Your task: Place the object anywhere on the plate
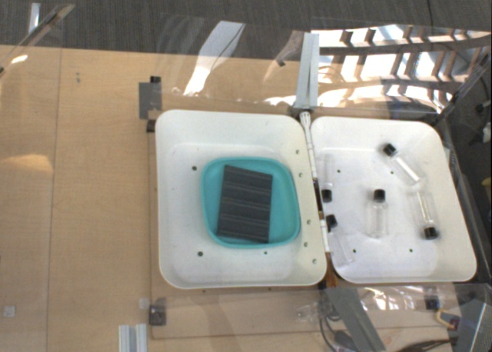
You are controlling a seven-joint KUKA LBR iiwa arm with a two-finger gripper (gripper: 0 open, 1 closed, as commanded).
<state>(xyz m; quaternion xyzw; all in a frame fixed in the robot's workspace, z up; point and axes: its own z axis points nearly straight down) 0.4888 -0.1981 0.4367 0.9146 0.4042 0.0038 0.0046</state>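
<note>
A teal square plate (286,193) sits in the middle of the left white bin (177,212). On the plate lies a dark grey ribbed rectangular block (245,204), flat and slightly tilted. In the right white bin (453,258) lie three small clear vials with black caps: one near the top (401,161), one in the middle (378,212) and one at the right (425,214).
A grey divider bar (308,74) runs back from the seam between the two bins. Small black clips (328,208) sit along the seam. Clear plastic panels surround the bench, and cables lie at the lower right (346,331).
</note>
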